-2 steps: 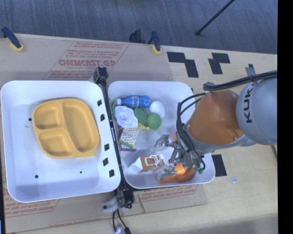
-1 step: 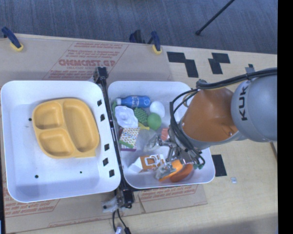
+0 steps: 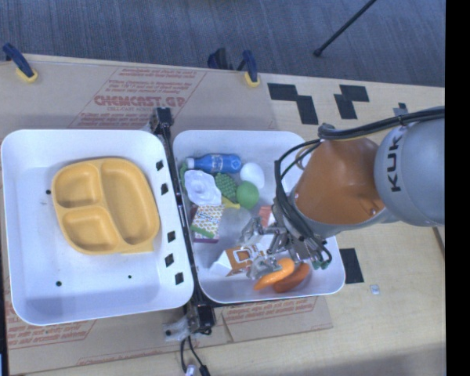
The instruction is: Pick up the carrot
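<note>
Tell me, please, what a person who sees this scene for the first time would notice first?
Probably the grey arm with its orange band, reaching in from the right over the right bin. Its gripper is low at that bin's near edge, right by the orange carrot. Next comes the yellow divided tray, alone in the left bin.

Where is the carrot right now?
The carrot lies in the right bin, near its front edge, directly beneath the hand.
</note>
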